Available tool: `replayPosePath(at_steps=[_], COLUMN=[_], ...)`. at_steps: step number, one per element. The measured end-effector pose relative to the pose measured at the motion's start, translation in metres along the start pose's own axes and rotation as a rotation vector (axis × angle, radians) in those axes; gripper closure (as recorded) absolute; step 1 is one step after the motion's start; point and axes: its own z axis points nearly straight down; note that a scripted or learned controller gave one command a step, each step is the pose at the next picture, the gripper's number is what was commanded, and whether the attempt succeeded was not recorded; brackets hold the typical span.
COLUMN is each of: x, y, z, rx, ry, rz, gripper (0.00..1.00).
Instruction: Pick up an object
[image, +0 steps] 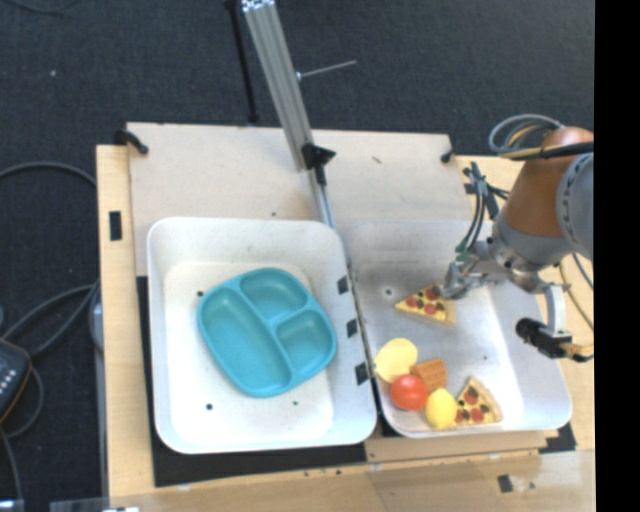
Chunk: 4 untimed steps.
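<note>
The right bin (520, 345) holds toy food. A pizza slice (425, 304) lies near its middle. A yellow lemon-like piece (396, 356), a red tomato (408, 391), an orange block (432, 373), a second yellow piece (441, 407) and another pizza slice (478, 401) cluster at the front. My gripper (457, 283) is low in this bin, just right of the first pizza slice's upper edge, touching or nearly touching it. Nothing is visibly held between its fingers.
The left bin (180, 250) holds a teal divided plate (265, 330). A slanted metal pole (283, 85) rises behind the bins. The arm's orange band (535, 195) and cables stand over the right bin's far right side. Bare bin floor lies right of the food cluster.
</note>
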Motion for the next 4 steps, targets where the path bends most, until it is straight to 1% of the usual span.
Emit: replayPosePath(at_steps=[1,2,3,4], x=[-0.01,-0.012,0.047,0.097], y=[0.003,0.005,0.01,0.015], z=[-0.061,-0.116,-0.126,-0.137], rx=[0.003,0.003,0.007,0.008], ry=[0.001,0.001,0.005,0.006], rz=[-0.001,-0.005,-0.011,-0.01], gripper=[1.0,1.0,1.0,1.0])
